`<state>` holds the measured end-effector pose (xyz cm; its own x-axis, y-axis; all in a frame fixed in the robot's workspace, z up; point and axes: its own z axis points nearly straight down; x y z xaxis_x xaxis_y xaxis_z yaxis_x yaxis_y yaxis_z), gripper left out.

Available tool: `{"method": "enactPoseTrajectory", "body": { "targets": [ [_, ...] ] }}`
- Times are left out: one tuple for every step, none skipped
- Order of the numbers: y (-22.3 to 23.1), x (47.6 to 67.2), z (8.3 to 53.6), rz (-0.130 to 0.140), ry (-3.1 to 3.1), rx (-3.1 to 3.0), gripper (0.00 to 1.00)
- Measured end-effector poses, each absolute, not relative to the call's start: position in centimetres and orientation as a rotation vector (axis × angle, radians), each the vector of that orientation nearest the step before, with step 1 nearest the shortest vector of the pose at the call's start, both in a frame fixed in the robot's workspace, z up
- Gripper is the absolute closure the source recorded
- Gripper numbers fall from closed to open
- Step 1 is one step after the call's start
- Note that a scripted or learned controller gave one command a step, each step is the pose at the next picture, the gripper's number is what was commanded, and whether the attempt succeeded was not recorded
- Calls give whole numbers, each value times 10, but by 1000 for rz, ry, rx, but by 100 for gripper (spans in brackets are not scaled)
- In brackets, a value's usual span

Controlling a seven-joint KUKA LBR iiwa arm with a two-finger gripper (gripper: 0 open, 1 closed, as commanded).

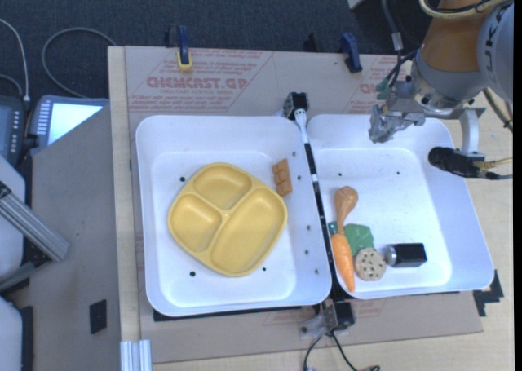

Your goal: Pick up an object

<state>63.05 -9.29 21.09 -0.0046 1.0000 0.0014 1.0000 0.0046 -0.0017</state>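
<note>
My gripper (383,130) hangs over the back rim of the right bin (444,198), with nothing seen between its fingers. In that bin's front left lie a tan drumstick-shaped piece (346,201), an orange carrot (342,262), a green piece (359,236), a round spotted cookie (369,264) and a black and silver block (405,255). All of these sit well in front of the gripper. The left bin (155,198) holds a yellow divided plate (228,218) and a small brown waffle piece (282,177) near its right wall.
A black divider strip (311,178) runs between the two bins. A black cylinder (453,161) on the arm's side sticks out over the right bin's far right rim. Blue clamps (183,40) hold the cardboard at the back.
</note>
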Motion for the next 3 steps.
{"method": "enactPoseTrajectory", "body": {
  "targets": [
    [-43, 627, 223, -1, -2225, -2216, 100],
    [11, 624, 234, -2, -2226, -2217, 100],
    [66, 635, 233, -3, -2228, -2218, 100]
  ]
}}
